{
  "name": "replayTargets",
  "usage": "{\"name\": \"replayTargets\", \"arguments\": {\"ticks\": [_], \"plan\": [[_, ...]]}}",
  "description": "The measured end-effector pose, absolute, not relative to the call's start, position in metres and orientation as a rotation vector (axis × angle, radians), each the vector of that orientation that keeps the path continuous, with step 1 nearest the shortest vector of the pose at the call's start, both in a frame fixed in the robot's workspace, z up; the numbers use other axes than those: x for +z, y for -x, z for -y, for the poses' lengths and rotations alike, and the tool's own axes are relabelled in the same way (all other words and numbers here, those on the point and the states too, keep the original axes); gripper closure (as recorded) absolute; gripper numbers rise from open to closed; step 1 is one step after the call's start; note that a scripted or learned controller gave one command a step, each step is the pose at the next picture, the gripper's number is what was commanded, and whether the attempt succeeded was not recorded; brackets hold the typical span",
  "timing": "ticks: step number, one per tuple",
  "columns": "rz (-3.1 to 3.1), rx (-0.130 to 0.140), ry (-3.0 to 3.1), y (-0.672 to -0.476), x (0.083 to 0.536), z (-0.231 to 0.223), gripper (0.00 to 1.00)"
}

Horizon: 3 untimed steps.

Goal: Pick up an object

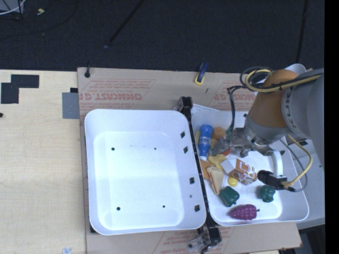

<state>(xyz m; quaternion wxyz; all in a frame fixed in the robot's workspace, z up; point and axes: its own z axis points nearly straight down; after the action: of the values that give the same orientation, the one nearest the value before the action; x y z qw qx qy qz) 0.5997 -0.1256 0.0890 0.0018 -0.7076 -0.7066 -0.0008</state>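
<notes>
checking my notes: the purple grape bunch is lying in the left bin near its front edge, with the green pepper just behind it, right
Not quite. The camera view shows the purple grape bunch in the right bin, not the left one. It does lie near the front edge, with the green pepper just behind it.

A robotics lab: white bins point(139, 118) on cardboard (loose cables point(32, 4) behind), wooden bench point(37, 168).

2 white bins sit side by side at the frame's center. The left bin point(100, 142) is bare white inside. The right bin point(296, 208) holds a blue bottle point(205, 135), a green pepper point(229, 196), a purple grape bunch point(243, 212) and a small carton point(244, 172). The arm point(275, 107) reaches in from the right, its gripper point(233, 142) low among the toys.
</notes>
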Motion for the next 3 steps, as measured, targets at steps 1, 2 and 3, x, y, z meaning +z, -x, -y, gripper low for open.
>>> {"name": "replayTargets", "arguments": {"ticks": [1,2,3], "plan": [[2.211,0.025,2.224,-0.6155,0.0976,0.1194,0.0],[2.213,0.031,2.221,-0.6171,0.0979,0.1186,0.0],[2.211,0.035,2.221,-0.6181,0.098,0.1181,0.0]]}}
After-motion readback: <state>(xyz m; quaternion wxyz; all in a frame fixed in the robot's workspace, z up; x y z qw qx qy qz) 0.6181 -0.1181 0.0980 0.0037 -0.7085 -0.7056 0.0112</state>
